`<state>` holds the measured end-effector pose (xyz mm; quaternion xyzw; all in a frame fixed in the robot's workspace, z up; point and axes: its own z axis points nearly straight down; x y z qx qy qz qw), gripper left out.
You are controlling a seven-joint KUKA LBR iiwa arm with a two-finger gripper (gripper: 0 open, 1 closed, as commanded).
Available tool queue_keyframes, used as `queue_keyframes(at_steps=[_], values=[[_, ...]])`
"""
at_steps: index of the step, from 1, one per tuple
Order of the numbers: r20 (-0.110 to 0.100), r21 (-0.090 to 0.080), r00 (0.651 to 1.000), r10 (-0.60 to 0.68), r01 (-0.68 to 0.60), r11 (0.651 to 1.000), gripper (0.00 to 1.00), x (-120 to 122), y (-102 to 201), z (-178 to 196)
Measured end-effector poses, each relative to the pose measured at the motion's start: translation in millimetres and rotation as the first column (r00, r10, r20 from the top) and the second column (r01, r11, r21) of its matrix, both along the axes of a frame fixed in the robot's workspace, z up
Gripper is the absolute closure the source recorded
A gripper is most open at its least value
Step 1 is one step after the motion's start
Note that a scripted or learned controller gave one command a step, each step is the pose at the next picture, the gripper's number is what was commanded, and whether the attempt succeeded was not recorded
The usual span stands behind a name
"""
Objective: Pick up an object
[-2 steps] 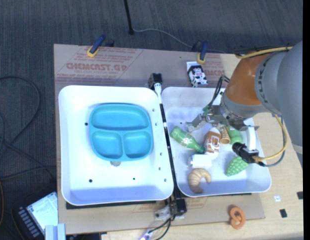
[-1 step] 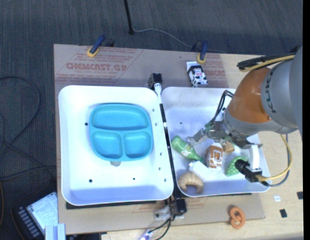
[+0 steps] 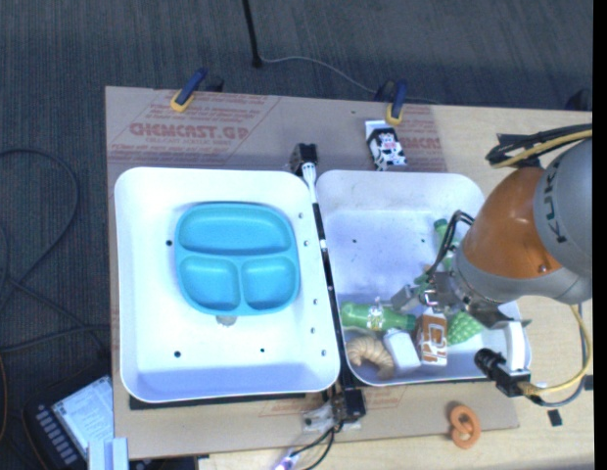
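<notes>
On the desk [image 3: 538, 140], a pale wood top partly covered by printed brown cardboard, sit two shallow white plastic bins with rounded corners, side by side. Left bin [image 3: 147, 341]: one glossy blue divided tray [image 3: 235, 258], three compartments, rounded outline. Right bin [image 3: 382, 213]: a cluster of small objects in the near corner, namely one green bottle-like item [image 3: 367, 315] lying on its side, one tan twisted pastry-shaped piece [image 3: 370, 352], one small white block [image 3: 402, 349], one orange and white packet [image 3: 432, 339], and some green mesh-textured material [image 3: 467, 327] beside it. Tool [image 3: 428, 300] is low over this cluster, just above the packet and the green item; its state cannot be read because the grey and orange arm body covers it, and no object is visibly between its tips. Outside the bins: two clamps with yellow and blue handles at the far cardboard edge, one small black and white figure [image 3: 387, 148] behind the right bin, one orange ring-shaped piece [image 3: 464, 424] at the near desk edge. Floor is dark grey carpet with black cables across it.
</notes>
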<state>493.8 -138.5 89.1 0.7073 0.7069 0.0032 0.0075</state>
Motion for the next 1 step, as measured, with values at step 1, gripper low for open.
queue_keyframes(at_steps=[1], values=[[0.012, -0.009, 1.000, -0.003, 0.003, 1.000, 1.00, 2.7, -3.0, 11.5]])
